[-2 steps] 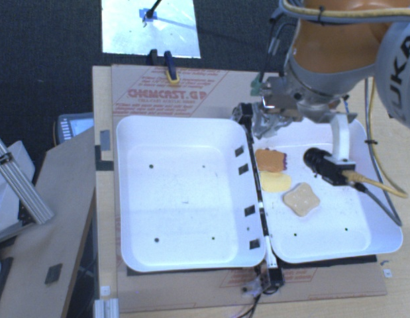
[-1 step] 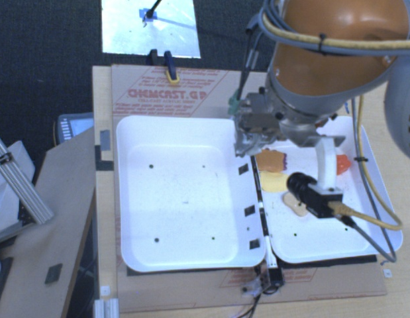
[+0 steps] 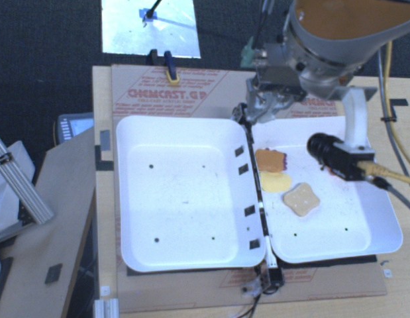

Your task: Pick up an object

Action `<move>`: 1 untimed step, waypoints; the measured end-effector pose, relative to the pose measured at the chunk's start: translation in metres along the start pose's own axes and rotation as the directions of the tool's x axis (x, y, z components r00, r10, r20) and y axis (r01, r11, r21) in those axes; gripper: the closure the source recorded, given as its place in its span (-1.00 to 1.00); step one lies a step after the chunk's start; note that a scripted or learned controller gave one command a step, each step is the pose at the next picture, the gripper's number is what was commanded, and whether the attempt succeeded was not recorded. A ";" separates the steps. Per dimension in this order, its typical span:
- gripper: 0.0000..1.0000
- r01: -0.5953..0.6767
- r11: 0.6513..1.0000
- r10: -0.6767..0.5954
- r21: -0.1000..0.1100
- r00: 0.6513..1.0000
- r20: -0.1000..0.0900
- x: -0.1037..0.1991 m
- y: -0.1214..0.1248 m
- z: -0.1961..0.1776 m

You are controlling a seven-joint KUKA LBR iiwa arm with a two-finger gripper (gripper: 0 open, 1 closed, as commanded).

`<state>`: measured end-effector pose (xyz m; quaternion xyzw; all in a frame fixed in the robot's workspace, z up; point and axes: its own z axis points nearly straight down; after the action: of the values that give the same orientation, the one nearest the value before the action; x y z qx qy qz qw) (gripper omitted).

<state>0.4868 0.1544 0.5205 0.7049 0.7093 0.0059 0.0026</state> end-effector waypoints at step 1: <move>1.00 0.003 1.000 -0.003 0.011 1.000 0.003 0.072 0.047 0.018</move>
<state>0.5333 0.2263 0.5034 0.7037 0.7105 0.0010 -0.0002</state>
